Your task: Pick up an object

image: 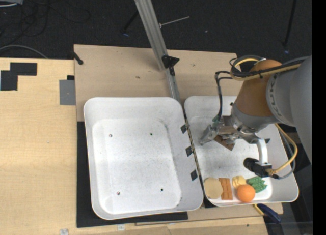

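Note:
My gripper (213, 133) is low over the middle of the right bin (204, 108), pointing left toward the divider. A small brown piece (227, 142) lies just beside and under the wrist; whether it is held is unclear. Along the bin's front edge sits a cluster of objects: a pale tan block (213, 188), an orange-striped piece (226, 188), a small yellow item (238, 180), an orange ball (246, 193) and a green item (257, 183). The grey arm with its orange band (254, 94) covers the bin's right side.
The left bin (133, 157) lies beside the right one, with black clips (188, 150) along the shared rim. A slanted aluminium bar (153, 30) rises behind the bins. Black and yellow cables (275, 165) loop off the wrist near the right bin's front corner.

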